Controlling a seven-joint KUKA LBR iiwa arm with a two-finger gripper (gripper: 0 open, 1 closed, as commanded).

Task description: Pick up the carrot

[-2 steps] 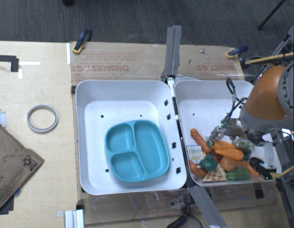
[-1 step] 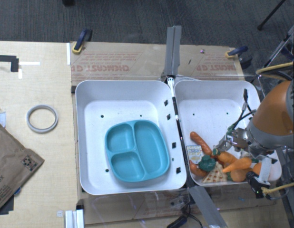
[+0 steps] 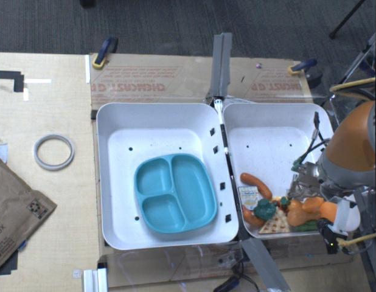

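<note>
Hidden parts: the arm (image 3: 352, 148) comes in from the right and covers the right wall of the right bin (image 3: 267, 117); some of the food under it is covered too.
Hard to see: the gripper (image 3: 300, 184) is a dark, small shape below the orange band. I cannot tell if it is open or closed, or if it has hold of anything.
Cut off: a brown paper bag (image 3: 14, 215) at the lower left goes out of the picture.
Carrot: the carrot (image 3: 313, 208) is an orange piece at the front right of the right bin. Its right end goes under the arm, so its whole length is not visible.
Carrot and gripper: the carrot lies just beside the gripper, a little toward the front of the bin and to the right. I cannot tell if they touch.
Near the carrot: a green broccoli (image 3: 265, 210), a cracker (image 3: 274, 224) and a sausage (image 3: 256, 185) lie to its left, close together.
Left bin: the left bin (image 3: 115, 163) holds a blue plate (image 3: 174, 192) with three sections.
Bench: a roll of tape (image 3: 54, 151) lies on the bench at the left, well apart from both bins.
</note>
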